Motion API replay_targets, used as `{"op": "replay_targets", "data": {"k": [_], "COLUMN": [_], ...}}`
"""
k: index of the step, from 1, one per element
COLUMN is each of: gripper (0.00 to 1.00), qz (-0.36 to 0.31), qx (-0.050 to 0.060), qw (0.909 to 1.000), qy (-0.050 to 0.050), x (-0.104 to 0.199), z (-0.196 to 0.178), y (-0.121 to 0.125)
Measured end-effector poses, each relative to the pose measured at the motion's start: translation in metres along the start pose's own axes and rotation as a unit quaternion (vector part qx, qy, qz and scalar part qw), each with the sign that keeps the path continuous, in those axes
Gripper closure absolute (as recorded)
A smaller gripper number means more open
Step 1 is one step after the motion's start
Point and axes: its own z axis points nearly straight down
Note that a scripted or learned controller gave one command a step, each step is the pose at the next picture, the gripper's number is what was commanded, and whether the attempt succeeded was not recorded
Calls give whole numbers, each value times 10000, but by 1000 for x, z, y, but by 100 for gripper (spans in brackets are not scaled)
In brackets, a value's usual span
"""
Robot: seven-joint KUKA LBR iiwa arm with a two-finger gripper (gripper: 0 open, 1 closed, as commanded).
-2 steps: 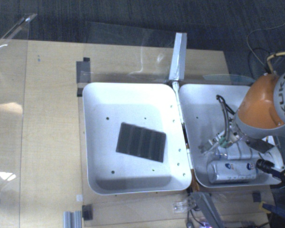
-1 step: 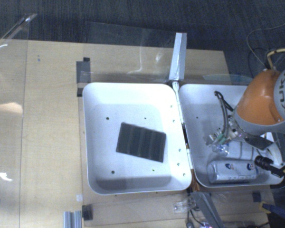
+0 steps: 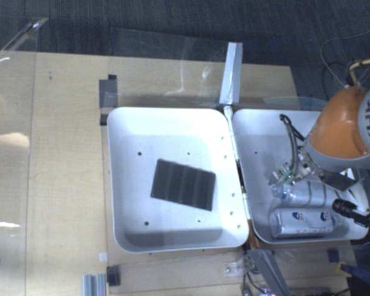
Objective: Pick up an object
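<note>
My gripper (image 3: 288, 179) sits low in the right bin (image 3: 259, 134), tip approx. touching a clear plastic bottle (image 3: 303, 193); can't tell how it stands. Silver pouch (image 3: 303, 223) lies just below. Dark ribbed pad (image 3: 183, 184) lies mid left bin (image 3: 129, 128).

A dark ribbed pad (image 3: 183, 184) lies flat near the middle of the left bin (image 3: 126, 134), leaving open floor on all sides of it up to the raised rim. The right bin (image 3: 259, 134) is far tighter: the arm (image 3: 342, 131) with its cables overhangs its centre and right, and a silver cylinder (image 3: 302, 222) lies along its near wall, leaving bare floor mainly at the far left
</note>
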Motion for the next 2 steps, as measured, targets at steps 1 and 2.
{"op": "replay_targets", "data": {"k": [1, 2], "gripper": [0, 0], "qz": [5, -308], "qx": [1, 112], "qw": [10000, 9995], "qy": [0, -10], "x": [0, -27], "z": [0, 26], "y": [0, 24]}}
